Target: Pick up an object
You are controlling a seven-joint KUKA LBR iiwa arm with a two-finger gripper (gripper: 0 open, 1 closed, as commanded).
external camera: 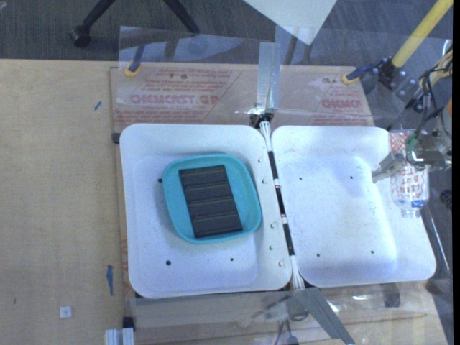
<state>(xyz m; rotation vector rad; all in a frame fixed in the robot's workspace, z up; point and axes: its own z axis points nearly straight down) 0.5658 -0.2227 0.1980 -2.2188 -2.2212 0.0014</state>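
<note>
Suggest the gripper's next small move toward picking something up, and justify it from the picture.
Probably travel left across the right bin toward the left bin: the gripper sits at the right bin's far right edge, while the teal dish lies in the left one.

A dish (pixel 211 198) lies in the left bin (pixel 144 264), seemingly holding a ridged block (pixel 210 201).

Two white bins (pixel 330 264) side by side on the bench (pixel 57 192); office-chair base (pixel 129 6) beyond.
</note>
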